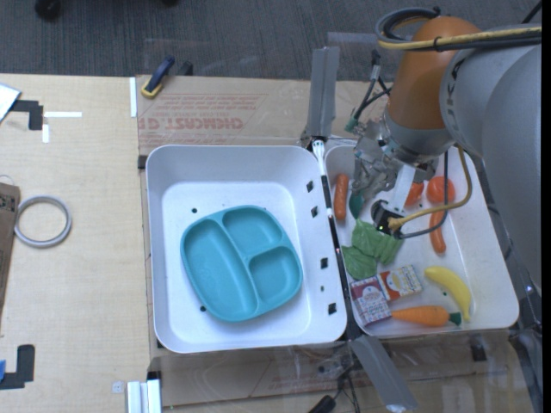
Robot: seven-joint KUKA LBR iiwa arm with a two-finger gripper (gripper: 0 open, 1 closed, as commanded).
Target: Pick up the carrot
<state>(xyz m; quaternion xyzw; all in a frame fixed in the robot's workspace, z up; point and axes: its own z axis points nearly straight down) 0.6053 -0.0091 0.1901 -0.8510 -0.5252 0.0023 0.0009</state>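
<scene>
The carrot, orange with a green tip, lies flat along the near wall of the right bin, well below my claw in the view and a little toward my arm's side. A yellow banana sits just above the carrot's green end, and a small printed carton lies just beside its other end, both between the carrot and my claw. Directly below my claw is a crumpled green cloth. A slim orange-red piece lies just left of my claw by the bin wall, and another orange-red piece lies to its right. My claw hangs over the far part of this bin, apart from the carrot; I cannot tell how far open it is or whether it has hold of anything. Farther left, the left bin holds a teal divided plate, and a tape roll rests on the worktop.
</scene>
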